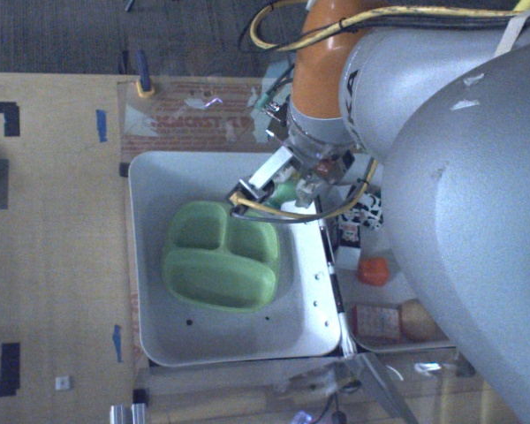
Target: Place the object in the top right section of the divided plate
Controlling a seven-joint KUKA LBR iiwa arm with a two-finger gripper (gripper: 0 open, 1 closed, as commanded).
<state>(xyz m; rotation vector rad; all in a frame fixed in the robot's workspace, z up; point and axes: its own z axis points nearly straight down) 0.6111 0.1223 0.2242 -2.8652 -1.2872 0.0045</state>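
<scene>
The gripper (267, 193) hangs over the far right corner of the green divided plate (221, 259), which lies in the left white bin (159, 325). Something green and rounded (283, 190) shows right at the gripper's tip, beside a white finger piece, and it may be the object to be placed. Whether it sits between the jaws or merely lies under them I cannot tell, nor can I tell how far the jaws stand apart, since the wrist and the yellow cable (274, 215) cover that spot.

The plate has two small sections on its far side and one large section on its near side. The gripper's tip is just over the rim of the small section on the right, close to the bin's right wall.

To do this step well, I judge the tip should be brought a little further left and nearer, so it stands squarely over the middle of that small section and not over the rim or the ridge between sections. It should come down low before letting go, so a rounded object does not bounce or roll into the neighbouring section or off into the bin. The looping cable should be kept from dragging across the plate, which looks light and could shift.

In the right bin (362, 343) lie an orange-red item (374, 271), a black-and-white patterned item (364, 212) and a packet (380, 321), well clear of the work.
</scene>
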